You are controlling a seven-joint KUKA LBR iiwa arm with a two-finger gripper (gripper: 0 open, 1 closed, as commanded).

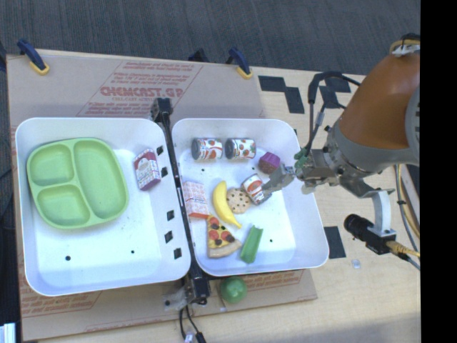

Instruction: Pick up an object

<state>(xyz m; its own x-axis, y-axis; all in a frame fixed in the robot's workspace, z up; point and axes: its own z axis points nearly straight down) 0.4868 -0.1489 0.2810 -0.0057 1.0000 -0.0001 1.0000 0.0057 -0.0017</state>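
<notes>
The right bin (303, 227) holds several toy foods. Two red-and-white cans (223, 149) lie side by side at its far edge, and a purple piece (269, 163) sits right of them. A yellow banana (223, 204) lies mid-bin, touching a cookie (238, 201). Nearer the front are a pizza slice (220, 239) and a green stick (251, 244). A white-red packet (194, 197) lies by the left wall. My gripper (270, 185) reaches in from the right, its tip against a small red-and-white can (253, 189) beside the cookie.
The left bin (93, 263) holds a green divided plate (75, 182) and a dark red packet (147, 169). A green ball (232, 289) lies outside the bins at the front. The arm's orange band (382, 113) hangs over the bench right of the bins.
</notes>
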